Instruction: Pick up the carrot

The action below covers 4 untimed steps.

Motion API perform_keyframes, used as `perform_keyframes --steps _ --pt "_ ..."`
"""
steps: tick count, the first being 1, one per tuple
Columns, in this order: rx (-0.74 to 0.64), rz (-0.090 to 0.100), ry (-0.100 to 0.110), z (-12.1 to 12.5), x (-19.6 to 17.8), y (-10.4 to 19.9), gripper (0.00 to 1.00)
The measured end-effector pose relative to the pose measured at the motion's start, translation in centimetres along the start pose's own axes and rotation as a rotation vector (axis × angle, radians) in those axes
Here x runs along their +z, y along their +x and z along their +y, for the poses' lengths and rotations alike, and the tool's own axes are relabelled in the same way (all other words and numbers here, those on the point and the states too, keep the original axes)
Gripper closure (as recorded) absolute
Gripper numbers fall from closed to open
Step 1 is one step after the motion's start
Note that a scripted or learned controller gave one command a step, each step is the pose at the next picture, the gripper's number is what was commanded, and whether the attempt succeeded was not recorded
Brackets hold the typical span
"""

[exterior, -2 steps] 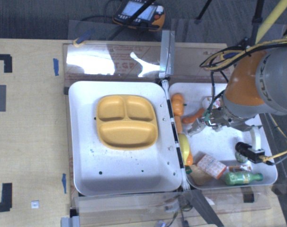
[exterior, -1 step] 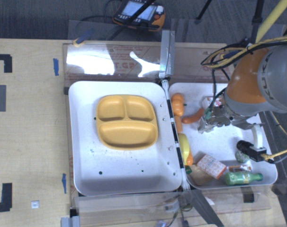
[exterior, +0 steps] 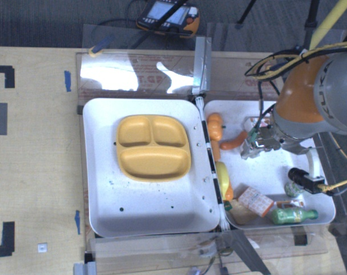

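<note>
The end effector [exterior: 255,145] hangs low in the right bin [exterior: 325,208], its opening impossible to tell, with the carrot [exterior: 233,142] touching its left side, beside the orange pepper [exterior: 215,127].

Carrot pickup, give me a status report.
Gripper low in the right bin, right beside the carrot. Carrot not visibly between the fingers. Orange toy and banana close by along the bin's left wall.
</note>
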State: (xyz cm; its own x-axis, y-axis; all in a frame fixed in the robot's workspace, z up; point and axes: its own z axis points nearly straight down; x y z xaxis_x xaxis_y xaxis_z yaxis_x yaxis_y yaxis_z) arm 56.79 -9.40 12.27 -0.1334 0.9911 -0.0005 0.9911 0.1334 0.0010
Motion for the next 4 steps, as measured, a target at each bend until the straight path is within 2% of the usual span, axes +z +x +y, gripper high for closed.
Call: perform_keyframes --steps 1,2,3,4 --pt "-0.176 -0.001 -0.003 3.4 -6.2 4.1 1.0" --pt "-0.287 -0.003 -0.004 7.0 -6.3 -0.1 1.0" --pt "-0.221 0.002 0.002 3.8 -6.2 12.1 1.0" --pt "-0.531 0.002 0.003 0.1 -6.2 8.8 1.0"
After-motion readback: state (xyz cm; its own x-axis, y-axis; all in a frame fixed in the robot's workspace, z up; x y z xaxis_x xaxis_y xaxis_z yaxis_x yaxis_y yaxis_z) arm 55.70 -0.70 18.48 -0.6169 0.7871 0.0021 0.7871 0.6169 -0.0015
